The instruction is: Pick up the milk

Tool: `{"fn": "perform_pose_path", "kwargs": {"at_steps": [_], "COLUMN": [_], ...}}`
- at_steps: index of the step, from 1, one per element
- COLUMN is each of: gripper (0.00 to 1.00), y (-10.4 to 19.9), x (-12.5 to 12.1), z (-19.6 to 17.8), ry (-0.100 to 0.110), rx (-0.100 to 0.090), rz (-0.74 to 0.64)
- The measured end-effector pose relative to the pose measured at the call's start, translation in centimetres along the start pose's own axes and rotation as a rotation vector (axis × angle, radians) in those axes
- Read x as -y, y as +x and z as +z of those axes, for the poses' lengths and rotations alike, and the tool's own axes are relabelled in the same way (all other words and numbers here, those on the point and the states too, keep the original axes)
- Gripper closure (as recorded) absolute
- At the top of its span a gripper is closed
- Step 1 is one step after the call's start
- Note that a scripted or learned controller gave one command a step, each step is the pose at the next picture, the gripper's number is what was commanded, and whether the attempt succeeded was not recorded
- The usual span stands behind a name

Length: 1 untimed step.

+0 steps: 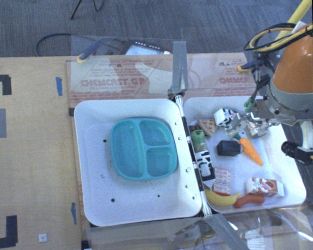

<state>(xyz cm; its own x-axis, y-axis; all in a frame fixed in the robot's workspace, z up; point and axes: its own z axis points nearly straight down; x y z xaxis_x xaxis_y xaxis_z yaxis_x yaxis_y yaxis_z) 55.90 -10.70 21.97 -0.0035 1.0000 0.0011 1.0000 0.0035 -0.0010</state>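
Note:
The milk (224, 116) is a small white carton with black cow patches. It lies in the back part of the right bin (296, 191), near its middle. My gripper (252, 125) hangs low over the same bin, just right of the milk and a little nearer the front, above the top end of an orange carrot (251, 151). The grey wrist and the orange band rise up and to the right of it. Nothing can be seen held in the gripper.
The left bin (91, 166) bears a teal divided plate (144, 148). Around the milk lie a cracker (207, 126), a green bottle (198, 139), a black block (229, 147), a red-and-white carton (264, 185), a banana (222, 198) and a red sausage (249, 199).

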Motion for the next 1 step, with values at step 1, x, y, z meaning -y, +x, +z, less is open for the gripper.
{"fn": "perform_pose_path", "kwargs": {"at_steps": [1], "gripper": [0.00], "y": [0.12], "x": [-7.23], "z": [8.05], "ry": [-0.003], "rx": [0.001], "rz": [0.177]}}
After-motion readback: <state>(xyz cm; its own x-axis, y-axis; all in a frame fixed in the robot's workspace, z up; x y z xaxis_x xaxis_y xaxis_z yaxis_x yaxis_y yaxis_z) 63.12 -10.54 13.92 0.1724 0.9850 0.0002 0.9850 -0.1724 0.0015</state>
